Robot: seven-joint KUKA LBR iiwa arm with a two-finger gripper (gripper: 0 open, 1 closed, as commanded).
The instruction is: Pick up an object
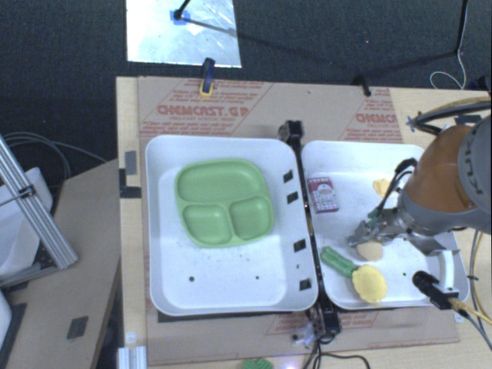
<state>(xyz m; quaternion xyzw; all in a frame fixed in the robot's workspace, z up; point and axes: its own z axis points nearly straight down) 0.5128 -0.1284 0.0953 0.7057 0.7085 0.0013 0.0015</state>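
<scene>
Nearest the lens, at the front of the right-hand bin [346,302], lies a brush-like toy with a yellow round head [370,283] and a green handle [335,259] that slants up toward the bin divider. Just behind its head sits a small pale tan lump [370,250], perhaps a toy bread roll, and the gripper [367,233] hangs right over it, close to touching or already touching; how its tips stand around the lump is too blurred to read, so I cannot tell whether it is wide, narrow or holding anything. A red and white card-like packet [323,194] lies flat further back near the divider, well apart from the gripper, and a small yellow piece [380,185] sits near the arm's orange band [438,177]. The left-hand bin [165,283] bears a green sectioned plate [224,201], with both bins resting on the cardboard-covered desk [223,106]. By my judgement the step in hand is the reach and descent onto the pale lump, with the lift not yet made. The next move calls for the gripper to straddle the lump squarely, close firmly on it and rise straight, without knocking the yellow head just beside it
</scene>
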